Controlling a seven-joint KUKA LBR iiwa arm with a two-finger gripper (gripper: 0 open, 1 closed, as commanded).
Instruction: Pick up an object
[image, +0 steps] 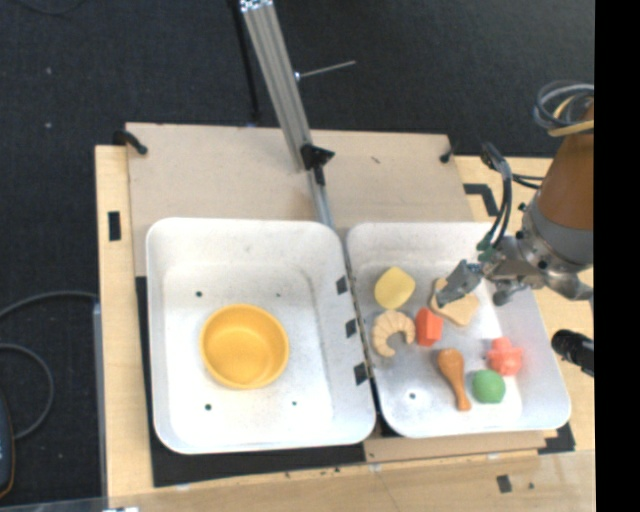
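Gripper (480, 280): finger state unclear, poised over tan piece (459, 310) for picking | right bin (540, 400): lemon (394, 287) at 10 o'clock, green ball (488, 386) at 5 | left bin (170, 300): bowl (245, 346)

No text, label, brand, number or sign can be read anywhere on the bench, the two white bins, the arm or the toy pieces; every surface is plain or too small and blurred to make out any writing.
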